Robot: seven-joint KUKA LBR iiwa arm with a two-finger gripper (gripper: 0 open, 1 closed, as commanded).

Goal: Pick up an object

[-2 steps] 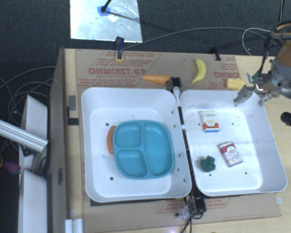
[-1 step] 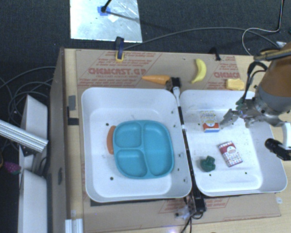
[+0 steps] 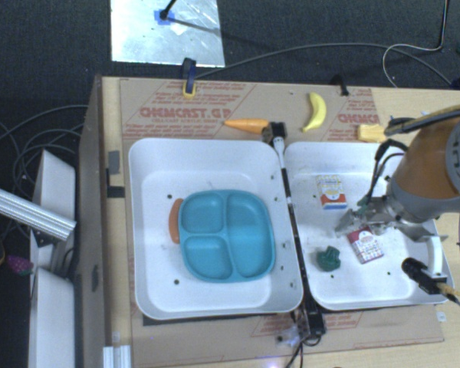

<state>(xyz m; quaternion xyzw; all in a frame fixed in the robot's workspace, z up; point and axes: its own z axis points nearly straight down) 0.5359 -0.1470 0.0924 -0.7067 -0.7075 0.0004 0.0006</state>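
In the right bin (image 3: 314, 290) lie a small white carton with a red and blue label (image 3: 332, 192), a dark green lump (image 3: 329, 258) and a small red and white packet (image 3: 366, 245). My gripper (image 3: 362, 222) hangs low over the bin, just above and touching the upper edge of the red and white packet. The carton sits up and to its left, the green lump down and to its left. The grey and orange arm (image 3: 437, 167) reaches in from the right and covers the bin's right part.
The left bin (image 3: 149, 205) holds a blue divided plate (image 3: 226, 232) with an orange sausage-like piece (image 3: 174, 219) at its left edge. On the cardboard behind the bins lie a carrot (image 3: 245, 125), a banana (image 3: 316, 111) and a yellow block (image 3: 370, 132).
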